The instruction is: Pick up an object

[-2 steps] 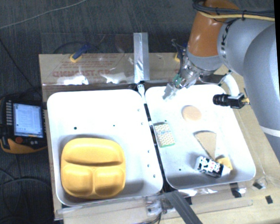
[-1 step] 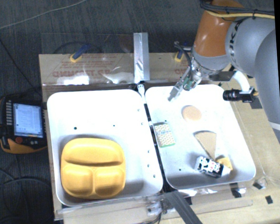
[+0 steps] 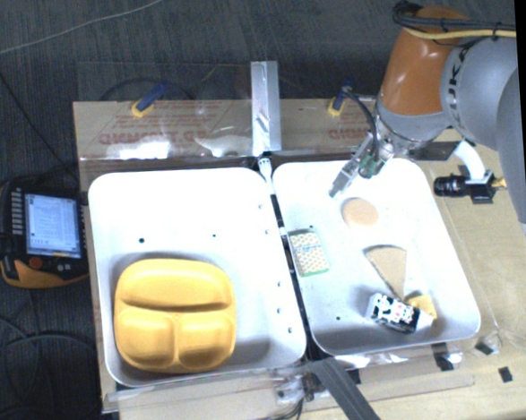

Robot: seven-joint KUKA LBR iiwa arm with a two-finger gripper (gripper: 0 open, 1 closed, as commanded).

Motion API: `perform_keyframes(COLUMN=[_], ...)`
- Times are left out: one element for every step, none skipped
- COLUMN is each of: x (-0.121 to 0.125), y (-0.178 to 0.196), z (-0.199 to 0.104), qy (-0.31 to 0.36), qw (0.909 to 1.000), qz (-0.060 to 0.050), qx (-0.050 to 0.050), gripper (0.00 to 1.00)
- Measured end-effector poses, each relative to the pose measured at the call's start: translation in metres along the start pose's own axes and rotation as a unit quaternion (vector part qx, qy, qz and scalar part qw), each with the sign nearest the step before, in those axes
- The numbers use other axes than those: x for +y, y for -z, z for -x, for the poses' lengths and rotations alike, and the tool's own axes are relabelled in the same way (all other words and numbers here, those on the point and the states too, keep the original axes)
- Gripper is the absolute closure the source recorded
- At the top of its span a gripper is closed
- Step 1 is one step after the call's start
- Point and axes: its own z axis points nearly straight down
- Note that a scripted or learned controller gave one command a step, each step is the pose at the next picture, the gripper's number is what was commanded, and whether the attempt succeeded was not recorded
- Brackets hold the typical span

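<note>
The arm (image 3: 442, 71) reached in from the right, its orange band high above the far corner of the right bin (image 3: 445, 237). The gripper (image 3: 346, 179) hung over that bin's far edge, slanted down and to the left, with nothing seen between its tips; whether it was parted or clenched could not be told at this size. Just below the tip, near but apart from it, lay a round tan disc (image 3: 360, 212) on the bin floor. Further down from the tool sat a tan wedge-shaped piece (image 3: 389, 263), and beyond that, at the near edge, a small black-and-white object (image 3: 392, 311) touching a yellow bit (image 3: 422, 305). Down and to the left of the gripper, a green patterned card (image 3: 308, 252) rested against the divider between the bins. Well away to the tool's left, the left bin (image 3: 181, 192) held a large yellow moulded block (image 3: 174, 312) in its near half.
</note>
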Motion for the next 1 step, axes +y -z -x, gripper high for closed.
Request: perform_keyframes(x=[-0.021], y=[0.0113], z=[0.0138], qy=[0.038], qw=[0.9993], qz=[0.0], qx=[-0.001], gripper=[1.0])
